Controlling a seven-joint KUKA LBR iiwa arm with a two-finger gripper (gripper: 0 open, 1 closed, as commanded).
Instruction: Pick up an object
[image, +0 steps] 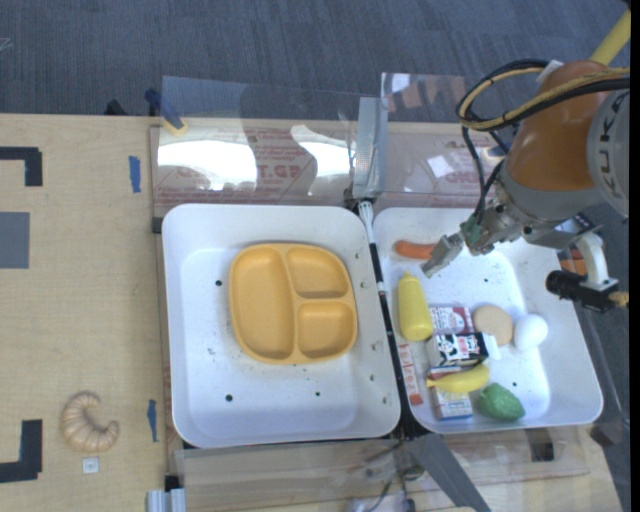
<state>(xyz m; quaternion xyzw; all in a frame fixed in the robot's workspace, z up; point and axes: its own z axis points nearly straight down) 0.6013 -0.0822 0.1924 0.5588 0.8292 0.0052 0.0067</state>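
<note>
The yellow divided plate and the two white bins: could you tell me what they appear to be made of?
The yellow divided plate looks like moulded plastic with a matte finish: uniform colour, rounded compartment walls, soft highlights. The left white bin and the right white bin look like thin formed plastic, smooth and slightly glossy, with rounded corners and dark specks; coated metal cannot be ruled out.
</note>
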